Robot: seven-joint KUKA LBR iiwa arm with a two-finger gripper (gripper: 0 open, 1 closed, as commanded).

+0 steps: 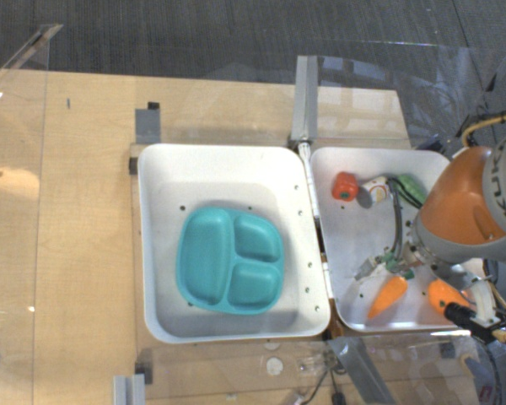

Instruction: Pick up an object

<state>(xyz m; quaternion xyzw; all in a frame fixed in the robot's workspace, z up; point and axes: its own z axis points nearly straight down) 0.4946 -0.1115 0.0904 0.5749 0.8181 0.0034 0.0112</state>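
Starting at the front edge of the right bin [347, 251]: finding a carrot [389, 295] lying tilted, tip toward the front wall, leafy end pointing back. Noting a second orange piece [444, 293] just beside it toward the front right corner, partly hidden by cabling and too unclear to name. Placing the gripper [386, 265] right over the carrot's leafy end, touching or nearly so. Failing to tell whether clenched or released, and seeing nothing clearly held.

Judging the carrot as the likely target: probably a light, stiff toy with a smooth, slippery, tapering body. Advising a hold across the thick upper part, not the narrow tip or the floppy greens.

Moving across to the left bin [160, 226]: seeing a teal plate [229, 260] with three compartments lying flat, nearer the front edge than the back.

Reaching the back edge of the right bin: picking out a red piece [345, 186], a grey piece [365, 197] touching it, and a green piece [411, 189] partly under the arm [460, 205].

Counting two bins, one plate, one carrot, one other orange piece, one red, one grey, one green
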